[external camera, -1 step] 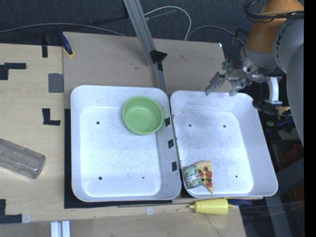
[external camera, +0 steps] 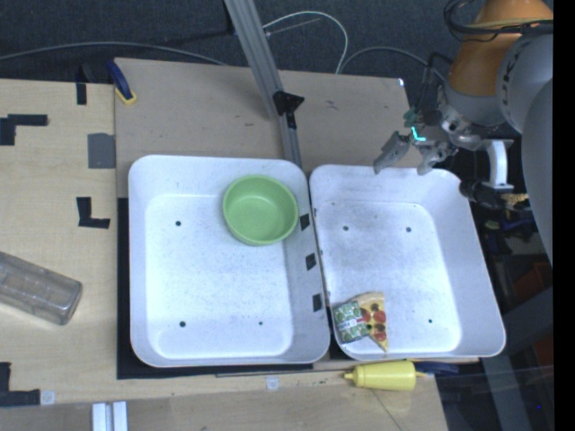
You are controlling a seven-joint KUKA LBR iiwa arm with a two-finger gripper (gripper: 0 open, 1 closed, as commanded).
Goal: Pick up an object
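A green bowl (external camera: 260, 208) sits upright in the left bin (external camera: 162, 268), near its back right corner. A small printed packet (external camera: 361, 319) in green, red and yellow lies at the front left of the right bin (external camera: 449, 268). My gripper (external camera: 411, 157) hangs above the back rim of the right bin, with its two grey fingers (external camera: 389, 153) spread apart and nothing between them. It is far from both the packet and the bowl.
A yellow bottle (external camera: 384, 375) lies on the bench just in front of the right bin. A clear plastic tumbler (external camera: 34, 287) lies on its side left of the bins. A grey metal pole (external camera: 260, 52) slants down to the gap between the bins.
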